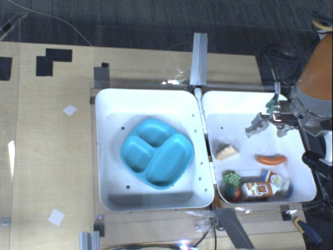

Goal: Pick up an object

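Nearest the camera, along the front wall of the right bin, a small carton is lying on its side with a red and green vegetable toy touching its left end. These two are crowding each other and the wall, so they are looking like the awkward choice. Just behind them a sausage is lying alone on bare floor, and to its left a pale wedge of bread is sitting near the divider. Further back, the gripper is hanging above the bin floor with its fingers spread and nothing between them. The sausage is lying just in front of it and seems the best target: the arm should be coming forward a little, turning the fingers across the sausage's short width, and descending straight so both tips straddle it before closing. In the left bin a blue divided tray is resting, well apart.
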{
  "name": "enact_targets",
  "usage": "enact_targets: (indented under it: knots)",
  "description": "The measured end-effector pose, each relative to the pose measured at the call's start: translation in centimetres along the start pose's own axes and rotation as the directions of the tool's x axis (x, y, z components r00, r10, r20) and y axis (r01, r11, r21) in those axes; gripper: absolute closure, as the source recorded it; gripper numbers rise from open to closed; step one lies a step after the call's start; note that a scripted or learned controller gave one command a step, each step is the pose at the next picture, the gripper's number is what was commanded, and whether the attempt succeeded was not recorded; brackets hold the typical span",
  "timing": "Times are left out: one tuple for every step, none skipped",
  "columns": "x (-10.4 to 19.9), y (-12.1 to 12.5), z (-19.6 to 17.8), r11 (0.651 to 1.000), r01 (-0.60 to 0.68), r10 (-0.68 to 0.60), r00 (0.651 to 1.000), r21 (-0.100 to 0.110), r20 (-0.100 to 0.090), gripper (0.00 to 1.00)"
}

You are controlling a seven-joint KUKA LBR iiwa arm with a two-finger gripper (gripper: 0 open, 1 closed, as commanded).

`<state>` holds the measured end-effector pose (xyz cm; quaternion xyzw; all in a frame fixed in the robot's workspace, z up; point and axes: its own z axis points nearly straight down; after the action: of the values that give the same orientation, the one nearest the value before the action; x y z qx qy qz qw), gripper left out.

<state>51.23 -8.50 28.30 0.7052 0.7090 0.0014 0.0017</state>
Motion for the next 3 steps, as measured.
enact_targets:
  knots:
    - [-4.7, -2.6, 12.6, 0.999, -0.032, 0.032, 0.999, 0.003, 0.0, 0.0]
    - [-8.9, -2.3, 19.4, 0.998, 0.067, -0.067, 0.998, -0.008, 0.002, 0.0]
    - [-11.2, 5.5, 19.6, 0.984, 0.181, -0.181, 0.984, -0.006, 0.003, 0.0]
